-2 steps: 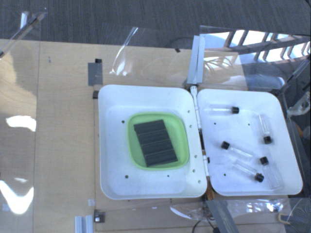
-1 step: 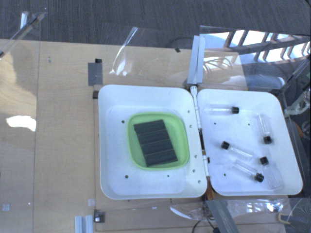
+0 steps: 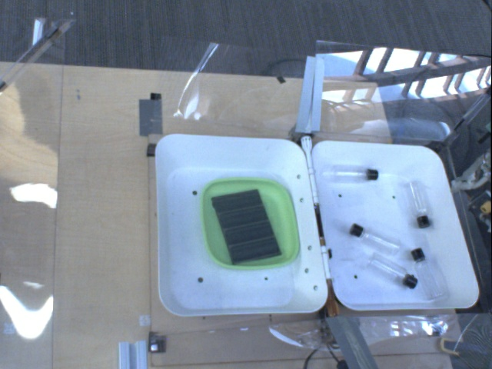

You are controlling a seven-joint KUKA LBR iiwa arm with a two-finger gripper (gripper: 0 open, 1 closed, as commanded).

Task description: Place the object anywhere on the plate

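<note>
A green square plate (image 3: 286, 206) rests in the middle of the left white bin (image 3: 177, 229). A dark grey ribbed rectangular block (image 3: 245, 226) lies flat on the plate, turned a little off square. In the right white bin (image 3: 338, 283) lie several clear tubes with black caps: one at the top (image 3: 354, 174), one at the right (image 3: 418, 204), one in the middle (image 3: 373, 238) and more near the bottom right (image 3: 393, 270).
A metal divider (image 3: 310, 102) stands behind the seam between the bins. Clear plastic sheeting (image 3: 196, 83) lies on the wooden bench behind the left bin. Dark hardware (image 3: 473, 171) sits at the right edge.
</note>
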